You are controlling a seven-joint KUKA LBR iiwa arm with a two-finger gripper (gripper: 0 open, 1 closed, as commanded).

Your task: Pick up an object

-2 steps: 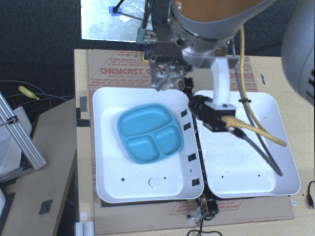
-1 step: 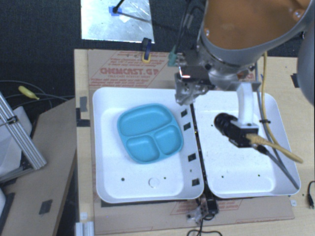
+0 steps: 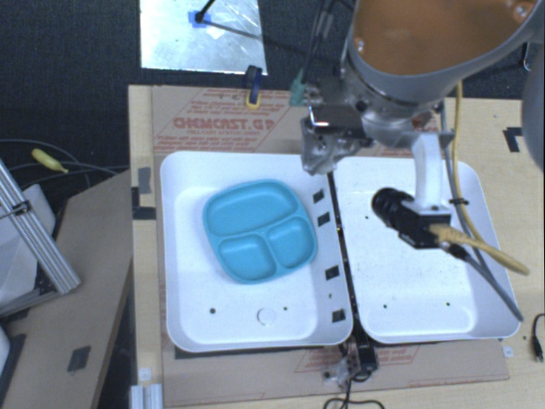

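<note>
On the surface (image 3: 145,228), camera view: two shallow white bins side by side, resting on a printed cardboard sheet (image 3: 221,122).

Left bin (image 3: 183,313): holds one blue divided plate (image 3: 258,230), three compartments, lying flat and slightly turned, toward the far half of the bin. A faint round mark sits on the bin floor near the front edge.

Right bin (image 3: 409,313): a black cylindrical unit (image 3: 404,214) hangs over its far half, fixed to a white bracket, with a yellow cable (image 3: 485,252) trailing off to the right.

Arm (image 3: 426,41): grey with orange band, entering from the upper right, large in the view. Claw (image 3: 322,156): positioned above the far end of the divider between the two bins, just beyond the plate's far-right corner and apart from it. Whether its fingers are open or closed cannot be told. Nothing visible between them.

Far left, off the surface: a reflective sheet (image 3: 203,20) on dark floor.
</note>
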